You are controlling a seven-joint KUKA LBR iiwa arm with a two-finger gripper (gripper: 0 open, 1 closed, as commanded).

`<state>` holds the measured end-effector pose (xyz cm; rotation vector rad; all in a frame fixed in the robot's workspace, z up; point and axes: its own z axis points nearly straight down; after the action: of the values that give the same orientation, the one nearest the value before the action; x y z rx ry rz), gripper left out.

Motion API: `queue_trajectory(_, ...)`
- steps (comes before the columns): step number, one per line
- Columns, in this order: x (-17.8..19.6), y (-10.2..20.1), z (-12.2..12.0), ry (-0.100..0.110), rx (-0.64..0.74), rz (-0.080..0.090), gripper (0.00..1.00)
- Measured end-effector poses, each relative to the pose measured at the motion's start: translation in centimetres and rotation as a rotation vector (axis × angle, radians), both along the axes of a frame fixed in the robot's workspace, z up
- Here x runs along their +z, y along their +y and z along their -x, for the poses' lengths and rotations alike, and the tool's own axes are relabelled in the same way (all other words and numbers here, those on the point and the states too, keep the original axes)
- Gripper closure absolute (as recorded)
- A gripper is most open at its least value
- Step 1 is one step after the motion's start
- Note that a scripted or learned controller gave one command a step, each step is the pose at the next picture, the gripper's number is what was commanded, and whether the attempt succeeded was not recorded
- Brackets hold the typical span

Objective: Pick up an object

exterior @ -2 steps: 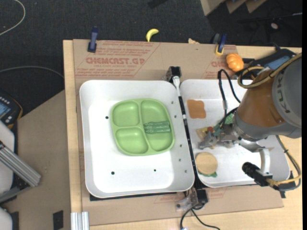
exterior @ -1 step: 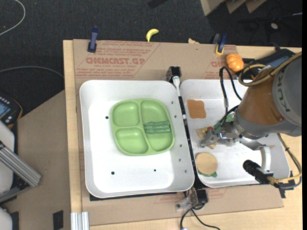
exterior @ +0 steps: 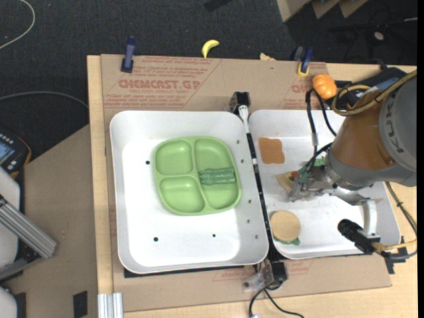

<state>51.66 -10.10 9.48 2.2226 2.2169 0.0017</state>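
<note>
Bins sit side by side on the worktop (exterior: 165, 78). The left bin (exterior: 132, 230) holds a green divided plate (exterior: 182, 177) with a pale green ridged piece (exterior: 217, 176) lying across its right compartments. In the right bin (exterior: 318, 247) lie a brown flat square (exterior: 271, 151) near the far wall and a round tan cookie-like disc (exterior: 286, 225) near the front. Between them the tool (exterior: 299, 184) is low over the bin floor by a small cluttered object; whether it is spread or pinching cannot be told. The arm (exterior: 371, 144) bends in from the right.
</note>
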Motion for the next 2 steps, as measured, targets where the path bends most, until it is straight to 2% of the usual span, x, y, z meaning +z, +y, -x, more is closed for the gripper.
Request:
queue_trajectory(1, 12.6, 6.1, 2.9, -0.006, 0.009, -0.002, 1.0)
queue_trajectory(2, 22.9, 12.2, 3.6, -0.009, 0.011, -0.003, 1.0)
